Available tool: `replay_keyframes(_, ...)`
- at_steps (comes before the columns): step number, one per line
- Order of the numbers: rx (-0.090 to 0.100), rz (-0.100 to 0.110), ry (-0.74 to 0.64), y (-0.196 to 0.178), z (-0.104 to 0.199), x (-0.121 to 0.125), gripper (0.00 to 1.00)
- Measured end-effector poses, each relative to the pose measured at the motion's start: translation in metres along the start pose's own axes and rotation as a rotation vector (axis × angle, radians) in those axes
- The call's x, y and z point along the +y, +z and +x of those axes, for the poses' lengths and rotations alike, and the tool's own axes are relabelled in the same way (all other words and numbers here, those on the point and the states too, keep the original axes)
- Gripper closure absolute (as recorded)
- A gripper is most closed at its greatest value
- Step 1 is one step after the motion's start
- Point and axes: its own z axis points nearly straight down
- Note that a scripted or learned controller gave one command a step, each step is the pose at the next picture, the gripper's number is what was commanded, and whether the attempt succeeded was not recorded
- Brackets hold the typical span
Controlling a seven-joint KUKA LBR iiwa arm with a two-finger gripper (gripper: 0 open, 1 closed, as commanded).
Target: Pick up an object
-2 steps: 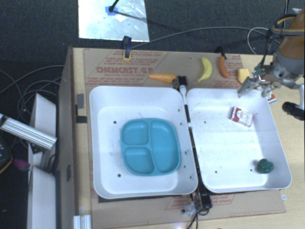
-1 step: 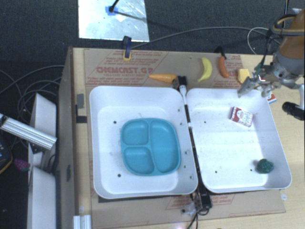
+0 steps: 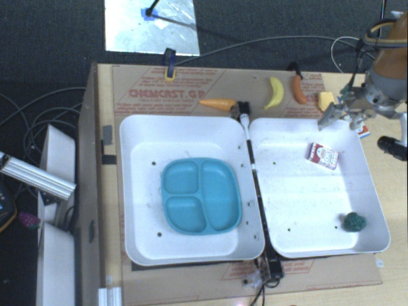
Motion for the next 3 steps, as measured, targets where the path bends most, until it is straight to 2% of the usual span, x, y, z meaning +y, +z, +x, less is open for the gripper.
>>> replay_keyframes(1, 0.0, 0.0, 0.0, 0.0, 0.0, 0.0, 0.0)
replay_keyframes(2, 0.002, 0.004, 0.002, 0.052, 0.0, -0.04, 0.0)
replay_keyframes(3, 0.002, -0.002, -0.002, -0.005, 0.056, -0.038, 0.0)
